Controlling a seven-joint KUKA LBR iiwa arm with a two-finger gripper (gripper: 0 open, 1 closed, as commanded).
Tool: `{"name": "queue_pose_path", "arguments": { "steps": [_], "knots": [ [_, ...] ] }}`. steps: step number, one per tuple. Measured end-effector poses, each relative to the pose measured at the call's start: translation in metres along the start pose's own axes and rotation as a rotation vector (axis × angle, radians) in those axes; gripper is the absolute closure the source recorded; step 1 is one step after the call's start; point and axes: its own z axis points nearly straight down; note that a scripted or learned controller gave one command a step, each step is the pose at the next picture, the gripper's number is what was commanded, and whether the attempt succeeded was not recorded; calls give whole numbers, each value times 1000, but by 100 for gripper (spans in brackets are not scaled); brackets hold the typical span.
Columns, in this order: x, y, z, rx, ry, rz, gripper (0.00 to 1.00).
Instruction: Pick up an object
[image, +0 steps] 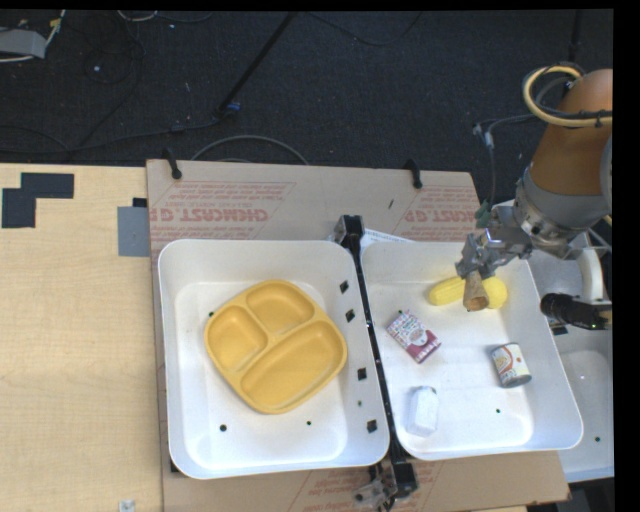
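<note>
In the right bin (548, 420) a yellow oblong object (448, 292) lies near the back. My gripper (476, 297) is low over the middle of it, reaching in from the right and covering part of it. In front of it lie a red and white packet (413, 336), a small can (512, 365) on its side and a white object (423, 409). None of these three touches the gripper.
The left bin (190, 430) holds a yellow divided plate (276, 345). A black divider (365, 350) runs between the two bins. Cardboard lies under the bins, and the wooden bench top extends to the left.
</note>
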Motion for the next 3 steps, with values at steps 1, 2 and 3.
{"name": "queue_pose_path", "arguments": {
  "steps": [1, 2, 3],
  "knots": [
    [46, -31, -4, 1, 1, 0, 100],
    [102, -59, -1, 2, 1, -2, 100],
    [149, -81, 16, 3, 0, 0, 100]
  ]
}}
